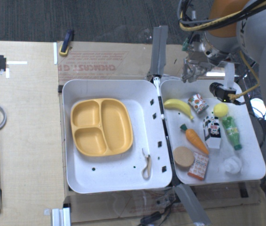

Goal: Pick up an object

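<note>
Fingers [190, 77] hang over the right bin's [257, 173] far rim; blur hides whether they are apart. Banana [179, 107] and carrot [197, 141] lie below. Cardboard [105, 61] lettering reads mirrored, perhaps "CHEMICAL".

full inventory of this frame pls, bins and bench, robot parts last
plate: 1, yellow, three compartments, left bin
left bin: 1, white
right bin: 1, white
banana: 1, yellow, right bin, far left
carrot: 1, orange, right bin centre
lemon: 1, yellow, right bin
bottle: 1, green, right bin, right side
round block: 1, tan, right bin near edge
gripper: 1, grey, above right bin's far edge
</note>
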